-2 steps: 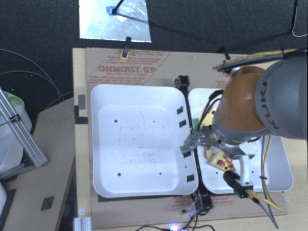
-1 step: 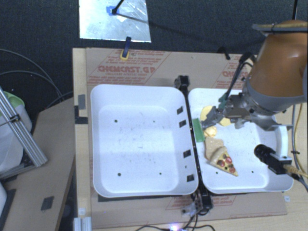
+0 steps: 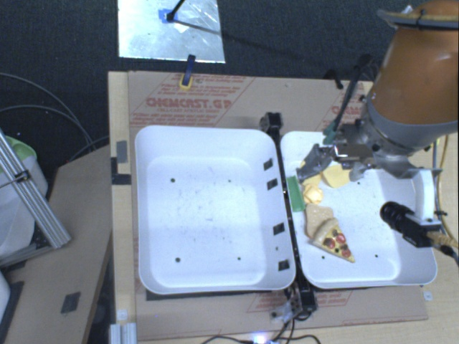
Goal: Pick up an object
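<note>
My gripper [image 3: 313, 165] hangs over the upper left part of the right bin [image 3: 401, 271], near the wall that it shares with the left bin. Just right of the gripper lies a pale yellow wedge [image 3: 334, 176]. A small yellow lump [image 3: 313, 193] sits right below the gripper. Further toward the front lie a tan bread-like piece [image 3: 318, 218] and a toy pizza slice [image 3: 336, 243], touching each other. The wrist hides part of the bin's back right area.
The left bin [image 3: 208, 206] stands beside the right one, with black clips [image 3: 272, 185] and a green strip [image 3: 292, 192] along the shared wall. A shiny metal sheet [image 3: 171, 18] lies behind the bins. An aluminium frame [image 3: 32, 199] stands at the left.
</note>
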`<state>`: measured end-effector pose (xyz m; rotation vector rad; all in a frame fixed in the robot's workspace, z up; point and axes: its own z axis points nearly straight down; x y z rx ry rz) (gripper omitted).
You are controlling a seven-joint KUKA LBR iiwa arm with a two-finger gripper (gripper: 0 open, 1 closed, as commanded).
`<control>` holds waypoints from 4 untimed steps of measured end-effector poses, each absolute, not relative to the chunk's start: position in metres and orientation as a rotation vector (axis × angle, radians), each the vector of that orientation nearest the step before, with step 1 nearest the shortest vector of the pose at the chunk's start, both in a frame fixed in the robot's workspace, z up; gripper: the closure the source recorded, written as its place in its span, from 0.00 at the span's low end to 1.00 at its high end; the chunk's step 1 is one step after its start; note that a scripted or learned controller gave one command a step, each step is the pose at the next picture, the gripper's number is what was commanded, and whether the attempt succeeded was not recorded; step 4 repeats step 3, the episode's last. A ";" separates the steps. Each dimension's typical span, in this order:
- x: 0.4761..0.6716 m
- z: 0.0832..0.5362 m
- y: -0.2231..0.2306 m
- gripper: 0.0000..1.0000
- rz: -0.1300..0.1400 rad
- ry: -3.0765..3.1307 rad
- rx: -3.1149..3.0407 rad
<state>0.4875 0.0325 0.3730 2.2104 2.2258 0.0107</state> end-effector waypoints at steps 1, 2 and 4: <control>0.483 0.177 -0.007 0.00 -0.019 2.225 2.232; 0.505 0.224 0.071 0.00 0.010 2.234 2.207; 0.505 0.233 0.066 1.00 0.006 2.226 2.215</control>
